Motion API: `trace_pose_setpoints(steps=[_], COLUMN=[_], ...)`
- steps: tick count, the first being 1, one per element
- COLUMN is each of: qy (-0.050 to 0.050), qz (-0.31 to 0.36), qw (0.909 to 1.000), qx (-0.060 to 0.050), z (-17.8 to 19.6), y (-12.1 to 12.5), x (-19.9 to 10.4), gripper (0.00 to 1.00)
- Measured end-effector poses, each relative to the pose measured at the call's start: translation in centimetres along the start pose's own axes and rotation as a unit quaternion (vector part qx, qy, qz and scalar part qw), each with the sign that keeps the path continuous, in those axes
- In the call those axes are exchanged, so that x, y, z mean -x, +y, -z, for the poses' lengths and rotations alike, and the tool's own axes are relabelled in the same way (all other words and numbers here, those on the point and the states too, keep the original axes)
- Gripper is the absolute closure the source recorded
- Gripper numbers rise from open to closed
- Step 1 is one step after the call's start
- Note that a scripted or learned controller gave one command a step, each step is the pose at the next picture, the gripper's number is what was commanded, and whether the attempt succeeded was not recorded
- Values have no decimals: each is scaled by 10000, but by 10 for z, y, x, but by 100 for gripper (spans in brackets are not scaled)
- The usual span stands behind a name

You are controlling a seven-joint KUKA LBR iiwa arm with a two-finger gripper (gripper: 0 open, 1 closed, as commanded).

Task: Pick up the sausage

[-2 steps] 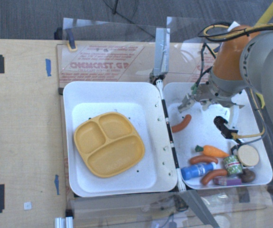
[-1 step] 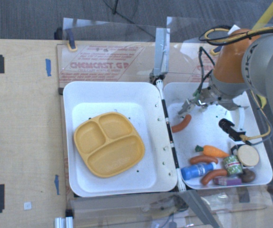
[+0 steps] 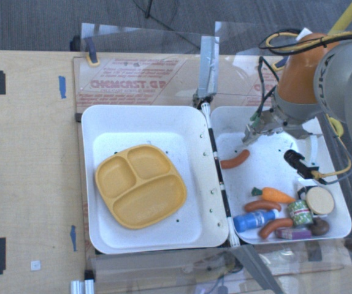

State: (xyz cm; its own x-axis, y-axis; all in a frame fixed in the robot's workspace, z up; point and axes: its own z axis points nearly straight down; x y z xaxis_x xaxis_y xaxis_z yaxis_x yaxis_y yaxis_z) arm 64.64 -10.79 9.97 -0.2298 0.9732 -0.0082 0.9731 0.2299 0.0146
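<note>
A reddish-brown sausage [image 3: 235,159] lies slanted on the floor of the right bin [image 3: 268,158], near that bin's left wall. My gripper [image 3: 251,135] hangs just up and to the right of it, apart from it, at the end of the grey and orange arm coming in from the right. Nothing shows in the gripper. Two more sausages lie at the bin's front: one [image 3: 262,206] above a blue bottle and one [image 3: 276,226] below it.
At the right bin's front lie an orange carrot [image 3: 276,195], a blue bottle [image 3: 254,220], a small green can [image 3: 299,212], a round tan-lidded item [image 3: 319,201] and a dark purple piece [image 3: 303,231]. The left bin [image 3: 102,127] holds a yellow divided plate [image 3: 140,185].
</note>
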Motion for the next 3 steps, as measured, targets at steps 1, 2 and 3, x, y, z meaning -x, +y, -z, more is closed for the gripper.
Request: trace_pose_setpoints(steps=[1,2,3], qy=[1,18,-9], qz=[-2,1628,1613], qw=[10000,9867,9869], qx=[-2,-19,22], z=[0,-10,1], y=[0,-11,-8], x=[0,-6,-3], gripper=[0,0,100])
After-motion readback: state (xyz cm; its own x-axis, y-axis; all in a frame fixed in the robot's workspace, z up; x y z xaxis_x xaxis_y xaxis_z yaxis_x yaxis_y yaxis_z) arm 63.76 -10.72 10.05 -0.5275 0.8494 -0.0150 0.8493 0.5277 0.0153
